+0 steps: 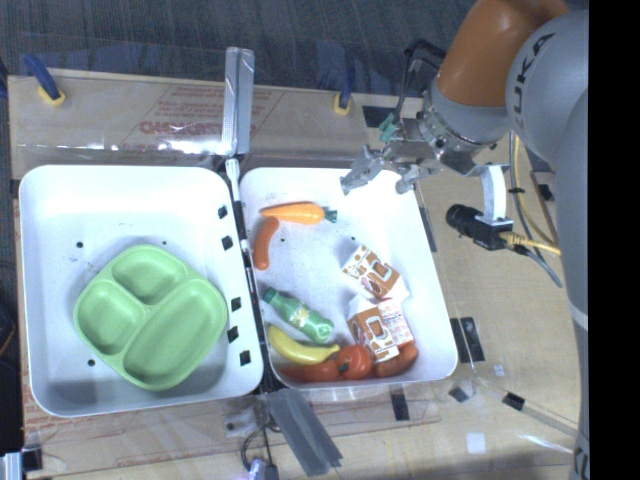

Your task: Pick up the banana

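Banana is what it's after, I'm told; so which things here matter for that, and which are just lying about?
Part of the job:
banana, right bin, gripper open above the bin's far edge

Just lying about:
carrot, sausage, green bottle, red pepper, two snack packets, green divided plate in left bin

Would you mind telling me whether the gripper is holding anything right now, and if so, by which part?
Nothing is held. The gripper hangs open above the right bin's far edge; the banana lies untouched near its front.
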Robot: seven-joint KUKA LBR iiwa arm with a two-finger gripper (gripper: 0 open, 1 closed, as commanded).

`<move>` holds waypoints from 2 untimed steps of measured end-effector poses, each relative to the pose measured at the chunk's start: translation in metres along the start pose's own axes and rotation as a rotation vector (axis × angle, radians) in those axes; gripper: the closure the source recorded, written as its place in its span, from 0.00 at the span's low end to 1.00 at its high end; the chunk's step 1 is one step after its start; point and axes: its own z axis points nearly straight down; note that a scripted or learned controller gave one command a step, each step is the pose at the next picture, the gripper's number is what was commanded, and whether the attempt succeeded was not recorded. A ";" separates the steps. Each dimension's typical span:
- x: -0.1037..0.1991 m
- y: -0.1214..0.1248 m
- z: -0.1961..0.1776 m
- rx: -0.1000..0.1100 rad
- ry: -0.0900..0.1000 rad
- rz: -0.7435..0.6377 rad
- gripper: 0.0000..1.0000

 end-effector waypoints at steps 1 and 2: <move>0.035 -0.068 0.148 0.001 0.000 0.047 0.00; -0.001 -0.032 0.178 -0.024 -0.002 0.147 0.00</move>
